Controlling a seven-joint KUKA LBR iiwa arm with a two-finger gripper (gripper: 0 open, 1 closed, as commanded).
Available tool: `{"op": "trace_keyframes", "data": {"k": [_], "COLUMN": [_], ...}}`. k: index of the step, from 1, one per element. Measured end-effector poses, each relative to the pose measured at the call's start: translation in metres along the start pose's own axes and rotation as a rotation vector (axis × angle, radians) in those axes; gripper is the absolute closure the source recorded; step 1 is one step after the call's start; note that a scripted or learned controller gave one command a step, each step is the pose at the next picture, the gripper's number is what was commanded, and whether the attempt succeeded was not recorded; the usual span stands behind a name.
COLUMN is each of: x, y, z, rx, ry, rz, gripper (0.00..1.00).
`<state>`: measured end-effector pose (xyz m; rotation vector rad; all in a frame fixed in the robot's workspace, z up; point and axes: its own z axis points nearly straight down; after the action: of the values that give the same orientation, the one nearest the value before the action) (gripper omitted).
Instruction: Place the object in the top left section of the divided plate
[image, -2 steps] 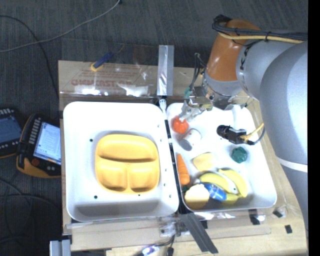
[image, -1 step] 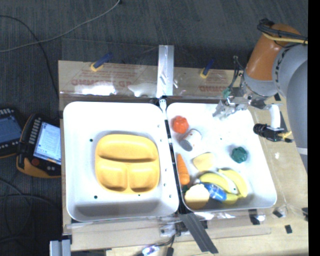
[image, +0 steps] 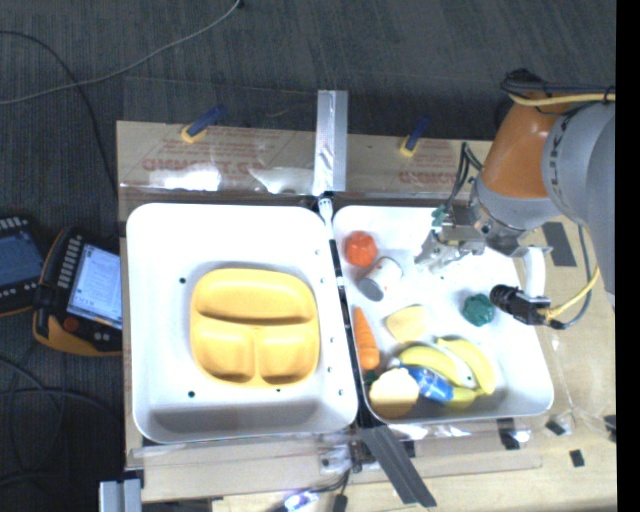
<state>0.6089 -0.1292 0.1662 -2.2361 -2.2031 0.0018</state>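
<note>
The divided plate (image: 255, 325) is lying in the left bin (image: 150, 300), its sections bare; right of the plate, the gripper (image: 447, 245) is hovering over the right bin (image: 530, 390); the picture is too small to tell its state; nothing is showing between its fingers; the tomato (image: 360, 248), carrot (image: 366, 340) and banana (image: 465, 365) are partly overlapping, hard to separate.

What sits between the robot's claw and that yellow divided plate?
In the camera view, between the gripper and the yellow plate lie an orange-red round toy, a small grey-white piece, and the bins' adjoining walls.
</note>
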Motion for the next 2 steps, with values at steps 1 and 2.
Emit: {"op": "trace_keyframes", "data": {"k": [1, 2], "x": [0.001, 0.034], "y": [0.000, 0.002], "z": [-0.008, -0.039], "rx": [0.002, -0.001], "ry": [0.001, -0.003], "rz": [-0.002, -0.094], "gripper": [1.00, 1.00]}}
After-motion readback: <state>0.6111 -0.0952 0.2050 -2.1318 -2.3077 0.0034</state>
